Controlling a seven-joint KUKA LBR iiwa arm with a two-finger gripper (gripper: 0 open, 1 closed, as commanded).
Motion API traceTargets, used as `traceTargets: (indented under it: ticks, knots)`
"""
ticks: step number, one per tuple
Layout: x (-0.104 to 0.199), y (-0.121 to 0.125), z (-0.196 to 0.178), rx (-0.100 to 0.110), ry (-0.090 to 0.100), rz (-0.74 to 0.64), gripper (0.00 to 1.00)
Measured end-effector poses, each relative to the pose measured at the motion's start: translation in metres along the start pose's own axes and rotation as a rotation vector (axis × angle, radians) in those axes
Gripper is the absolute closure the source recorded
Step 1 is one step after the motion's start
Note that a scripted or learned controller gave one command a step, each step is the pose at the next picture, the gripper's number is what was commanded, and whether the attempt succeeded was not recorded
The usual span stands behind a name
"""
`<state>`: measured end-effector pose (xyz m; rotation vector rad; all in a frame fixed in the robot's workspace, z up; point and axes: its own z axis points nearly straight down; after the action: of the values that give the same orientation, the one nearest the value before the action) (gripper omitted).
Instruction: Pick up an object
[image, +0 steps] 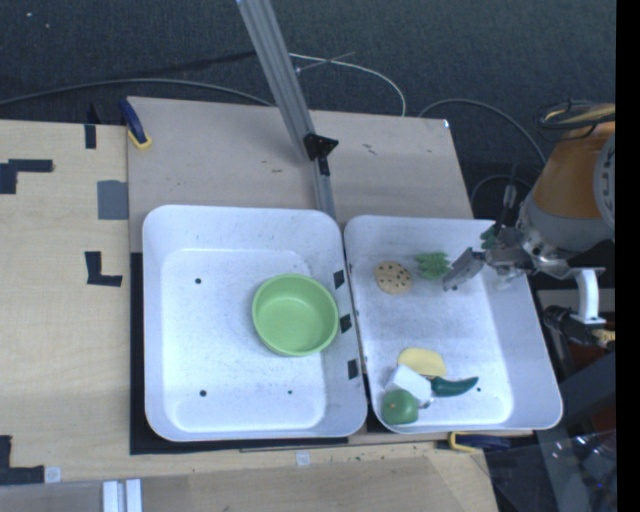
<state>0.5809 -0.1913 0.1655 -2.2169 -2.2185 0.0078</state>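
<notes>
**Gripper over right bin, by the green sprig**

You see the arm (575, 190) reaching in from the right; the gripper (462, 270) sits over the upper part of the right bin (500, 320), tilted down toward the left; you cannot tell whether it is released or clenched, and nothing visibly sits in it. The sprig (433, 264) lies just left of the tip, close, contact unclear; the cookie (393, 277) lies further left, near the bin's left wall. At the lower edge of the same bin you have a cluster: yellow piece (422, 361), white block (409, 381), green ball (400, 406), dark green pepper (455, 386); the first three touch or overlap. The left bin (180, 300) holds a green bowl (294, 315), upright, towards its right side.
</notes>
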Motion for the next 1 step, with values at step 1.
traceTargets:
  ticks: [1]
  knots:
    - [0.0113, -0.0009, 0.0535, 0.0, 0.001, -0.001, 0.0]
